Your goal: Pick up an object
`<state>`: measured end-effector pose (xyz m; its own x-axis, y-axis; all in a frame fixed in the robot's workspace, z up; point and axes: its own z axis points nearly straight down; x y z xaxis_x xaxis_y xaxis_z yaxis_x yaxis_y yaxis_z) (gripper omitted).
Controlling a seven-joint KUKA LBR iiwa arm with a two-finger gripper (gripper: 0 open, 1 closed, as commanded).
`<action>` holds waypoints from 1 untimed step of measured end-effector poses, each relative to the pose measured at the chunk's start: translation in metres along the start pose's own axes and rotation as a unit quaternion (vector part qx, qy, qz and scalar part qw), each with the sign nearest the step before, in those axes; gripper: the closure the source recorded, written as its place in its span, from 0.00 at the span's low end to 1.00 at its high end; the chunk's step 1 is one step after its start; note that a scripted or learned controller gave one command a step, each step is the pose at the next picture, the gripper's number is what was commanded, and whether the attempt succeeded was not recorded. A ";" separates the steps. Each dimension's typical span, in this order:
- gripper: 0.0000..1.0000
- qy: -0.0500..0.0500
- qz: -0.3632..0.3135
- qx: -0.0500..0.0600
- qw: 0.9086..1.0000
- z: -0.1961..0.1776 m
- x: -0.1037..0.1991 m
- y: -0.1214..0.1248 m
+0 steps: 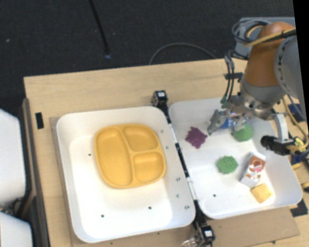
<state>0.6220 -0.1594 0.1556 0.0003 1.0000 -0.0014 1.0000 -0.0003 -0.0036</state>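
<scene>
Camera view, bench from above at a slant.

Left bin (81, 213): shallow, white, sitting on the wooden bench (94, 88). It is holding a yellow divided plate (129, 154) with three compartments, lying flat near the bin's middle.

Right bin (208, 200): shallow, white, lying just beside the left bin along a shared edge. It is holding five items:
- purple object (196, 137), flat and ragged in outline, lying in the bin's upper left part;
- green round object (243, 132), lying just beside and below the gripper's tip, partly covered by it;
- green knobbly ball (226, 164), sitting near the bin's middle, apart from the others;
- small red and white carton (253, 170), lying tilted to the right of the ball;
- yellow block (261, 192), lying just below the carton, near the bin's lower right corner.

Arm: grey with an orange band, reaching in from the right over the right bin's upper part. The gripper (229, 121) is hanging low between the purple object and the green round object. Whether it is gaping or closed cannot be told, and nothing is visibly being gripped.
</scene>
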 end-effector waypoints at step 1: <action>0.00 0.000 0.001 -0.001 1.000 0.052 -0.001 0.000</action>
<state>0.6219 -0.1605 0.1037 0.0029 1.0000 -0.0022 1.0000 -0.0029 -0.0011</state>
